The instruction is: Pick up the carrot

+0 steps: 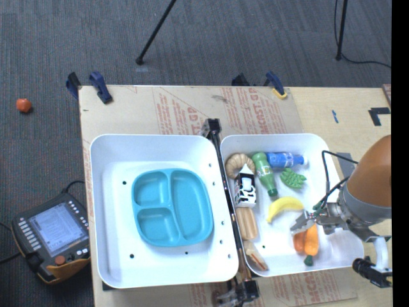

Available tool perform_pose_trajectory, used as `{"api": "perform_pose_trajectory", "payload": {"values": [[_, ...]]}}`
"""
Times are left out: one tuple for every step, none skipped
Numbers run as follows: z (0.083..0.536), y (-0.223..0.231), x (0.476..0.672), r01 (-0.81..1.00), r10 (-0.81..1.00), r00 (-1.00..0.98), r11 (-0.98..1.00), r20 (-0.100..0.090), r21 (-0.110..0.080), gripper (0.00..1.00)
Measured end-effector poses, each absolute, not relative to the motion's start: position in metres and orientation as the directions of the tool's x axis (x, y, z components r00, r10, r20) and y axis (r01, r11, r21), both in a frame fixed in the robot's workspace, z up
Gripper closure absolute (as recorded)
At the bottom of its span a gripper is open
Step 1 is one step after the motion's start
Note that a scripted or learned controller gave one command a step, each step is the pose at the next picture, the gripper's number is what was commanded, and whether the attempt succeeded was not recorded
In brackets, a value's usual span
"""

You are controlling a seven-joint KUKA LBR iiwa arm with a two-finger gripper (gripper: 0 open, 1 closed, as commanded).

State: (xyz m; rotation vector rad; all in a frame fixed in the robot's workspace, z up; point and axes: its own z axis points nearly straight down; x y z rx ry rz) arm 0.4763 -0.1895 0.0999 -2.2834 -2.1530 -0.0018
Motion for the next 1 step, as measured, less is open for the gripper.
{"api": "perform_pose_trajectory", "payload": {"values": [[0.1086, -0.1897, 0.4757, 0.998, 0.998, 0.064, -0.064, 0.005, -0.004, 1.00]]}}
